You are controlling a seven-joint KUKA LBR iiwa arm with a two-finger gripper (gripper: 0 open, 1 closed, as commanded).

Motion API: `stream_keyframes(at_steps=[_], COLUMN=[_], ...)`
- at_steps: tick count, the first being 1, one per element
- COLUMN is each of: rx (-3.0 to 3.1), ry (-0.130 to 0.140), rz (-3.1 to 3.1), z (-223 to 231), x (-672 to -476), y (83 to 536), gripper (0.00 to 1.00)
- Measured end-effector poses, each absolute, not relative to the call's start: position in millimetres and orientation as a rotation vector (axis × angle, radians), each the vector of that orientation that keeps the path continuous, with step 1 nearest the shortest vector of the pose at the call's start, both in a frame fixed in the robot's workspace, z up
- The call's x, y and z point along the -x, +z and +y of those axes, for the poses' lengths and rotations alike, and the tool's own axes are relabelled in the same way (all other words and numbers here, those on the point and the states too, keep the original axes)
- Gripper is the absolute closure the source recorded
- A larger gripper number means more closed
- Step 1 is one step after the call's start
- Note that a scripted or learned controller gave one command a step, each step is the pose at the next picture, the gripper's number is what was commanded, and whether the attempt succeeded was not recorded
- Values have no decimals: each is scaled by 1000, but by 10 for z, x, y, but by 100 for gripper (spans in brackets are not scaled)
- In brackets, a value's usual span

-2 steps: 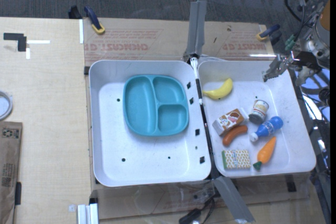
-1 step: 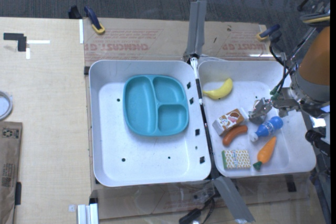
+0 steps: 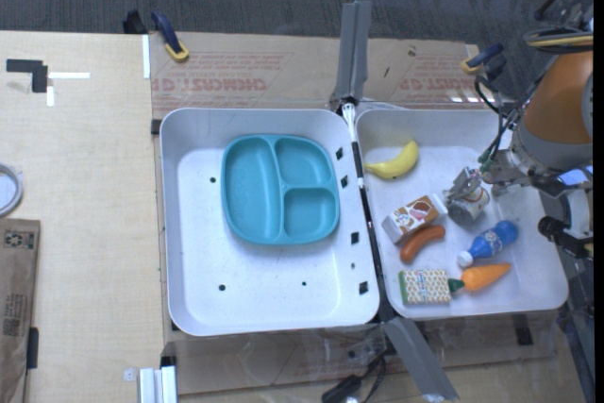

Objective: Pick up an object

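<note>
My gripper (image 3: 467, 196) hangs low in the right bin (image 3: 528, 302), near its middle right. It sits just right of a small white and red carton (image 3: 412, 216) and above a blue bottle (image 3: 490, 242). A yellow banana (image 3: 394, 162) lies at the bin's back left. A brown sausage (image 3: 422, 242) lies below the carton. An orange carrot (image 3: 485, 277) and a green snack box (image 3: 425, 286) rest along the front edge. I see nothing lifted off the bin floor.
The left bin (image 3: 189, 231) holds a teal divided plate (image 3: 280, 189). A metal divider (image 3: 353, 61) runs between the bins at the back. Clamps (image 3: 170, 37) sit on the cardboard behind. The arm's orange band (image 3: 564, 97) is at the right edge, with cables nearby.
</note>
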State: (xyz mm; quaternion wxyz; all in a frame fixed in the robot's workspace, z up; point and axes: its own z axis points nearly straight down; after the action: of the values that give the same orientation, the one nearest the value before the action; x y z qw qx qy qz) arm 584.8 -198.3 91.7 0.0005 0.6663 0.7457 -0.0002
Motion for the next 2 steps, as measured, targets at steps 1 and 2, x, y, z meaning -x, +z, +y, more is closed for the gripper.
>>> stream_keyframes(at_steps=[1, 2], rx=[-2095, -2095], ry=[0, 0], rz=[2337, 2337], z=[-1991, -1991], x=[-5853, -5852], y=[1015, 1015], gripper=[100, 0])
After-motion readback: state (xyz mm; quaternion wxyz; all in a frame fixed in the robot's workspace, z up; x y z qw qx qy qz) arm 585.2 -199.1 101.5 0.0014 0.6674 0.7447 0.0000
